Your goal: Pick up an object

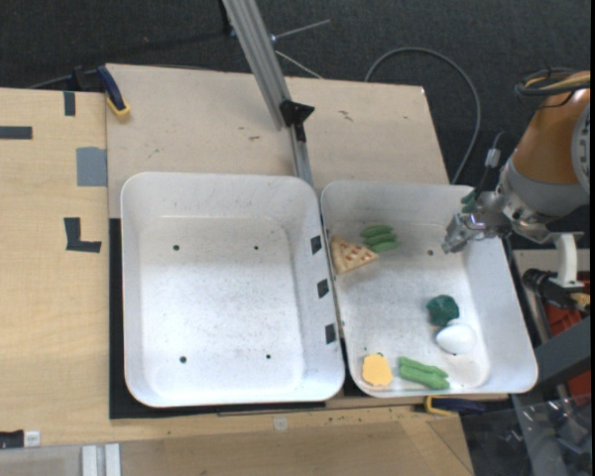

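The bench [208, 127] carries two shallow white bins side by side: the left bin [139, 266] and the right bin [496, 296], which holds all the small things. The grey arm [550, 162] with its orange band reaches in from the right, and its gripper [463, 231] hangs over the upper right part of the right bin, near the far wall. Whether it is spread or pressed together cannot be told at this size; nothing is seen in it. Candidates for the pick, larger first: a tan waffle-like wedge [353, 256] against the bin's left wall, a green ridged piece [380, 236] just beside it, a long green pod [422, 372] along the near wall with its long axis running left to right, a white egg-like object [455, 339], a dark green lump [442, 310] touching it from above, and a yellow piece [377, 370] at the near left corner. The relation that matters — the dark green lump lies nearest, toward the camera and slightly left of the gripper, while the ridged piece sits to its left at about the same depth. A grasp on the lump likely risks nudging the white object.
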### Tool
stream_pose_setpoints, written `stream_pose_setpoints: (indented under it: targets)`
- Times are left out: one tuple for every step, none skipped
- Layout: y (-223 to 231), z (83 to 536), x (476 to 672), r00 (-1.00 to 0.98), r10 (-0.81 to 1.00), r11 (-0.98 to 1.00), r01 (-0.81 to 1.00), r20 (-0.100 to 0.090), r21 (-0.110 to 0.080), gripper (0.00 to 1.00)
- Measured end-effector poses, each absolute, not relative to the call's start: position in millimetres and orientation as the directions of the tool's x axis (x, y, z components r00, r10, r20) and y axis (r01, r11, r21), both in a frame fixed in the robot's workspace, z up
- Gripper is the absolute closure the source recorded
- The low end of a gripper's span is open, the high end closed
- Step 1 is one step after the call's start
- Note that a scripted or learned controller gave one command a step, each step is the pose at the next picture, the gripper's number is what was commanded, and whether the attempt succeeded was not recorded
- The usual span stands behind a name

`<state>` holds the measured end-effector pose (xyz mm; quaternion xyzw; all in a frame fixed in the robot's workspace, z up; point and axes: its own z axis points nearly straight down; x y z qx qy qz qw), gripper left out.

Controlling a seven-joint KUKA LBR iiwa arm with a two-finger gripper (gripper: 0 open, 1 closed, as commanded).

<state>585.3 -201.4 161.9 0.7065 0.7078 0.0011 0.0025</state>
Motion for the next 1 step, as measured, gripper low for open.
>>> stream_pose_setpoints:
  targets:
    - [-201.0, 214.2, 596.7, -0.002, 1.0, 0.002, 1.0, -0.002, 0.004, 1.0]
